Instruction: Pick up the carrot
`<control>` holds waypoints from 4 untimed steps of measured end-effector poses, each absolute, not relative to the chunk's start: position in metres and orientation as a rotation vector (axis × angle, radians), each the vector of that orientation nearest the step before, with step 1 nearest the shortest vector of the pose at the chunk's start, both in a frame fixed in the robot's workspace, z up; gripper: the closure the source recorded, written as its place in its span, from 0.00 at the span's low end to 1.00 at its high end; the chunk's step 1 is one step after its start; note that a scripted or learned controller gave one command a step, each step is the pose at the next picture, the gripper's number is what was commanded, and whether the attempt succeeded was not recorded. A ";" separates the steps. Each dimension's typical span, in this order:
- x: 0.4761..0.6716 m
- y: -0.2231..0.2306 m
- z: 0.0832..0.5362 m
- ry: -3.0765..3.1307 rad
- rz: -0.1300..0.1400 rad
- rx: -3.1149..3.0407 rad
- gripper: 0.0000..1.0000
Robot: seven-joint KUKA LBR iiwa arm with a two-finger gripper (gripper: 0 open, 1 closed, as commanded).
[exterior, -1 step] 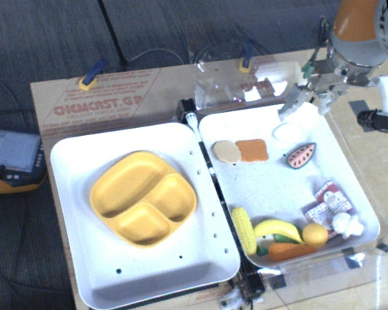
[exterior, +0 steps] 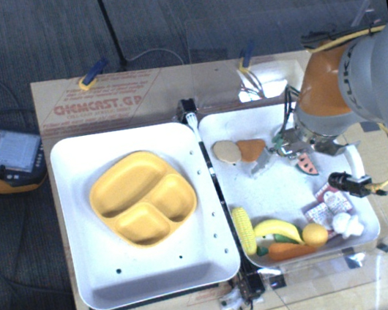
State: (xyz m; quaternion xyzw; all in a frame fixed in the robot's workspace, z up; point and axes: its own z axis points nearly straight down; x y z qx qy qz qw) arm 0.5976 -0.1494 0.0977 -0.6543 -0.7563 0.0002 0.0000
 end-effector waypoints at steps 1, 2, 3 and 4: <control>0.638 -0.107 0.089 -1.868 -0.006 -2.537 0.00; 0.639 -0.107 0.100 -1.870 -0.005 -2.538 1.00; 0.659 -0.067 0.184 -1.506 0.004 -2.757 1.00; 0.623 -0.033 0.184 -1.146 0.006 -2.924 1.00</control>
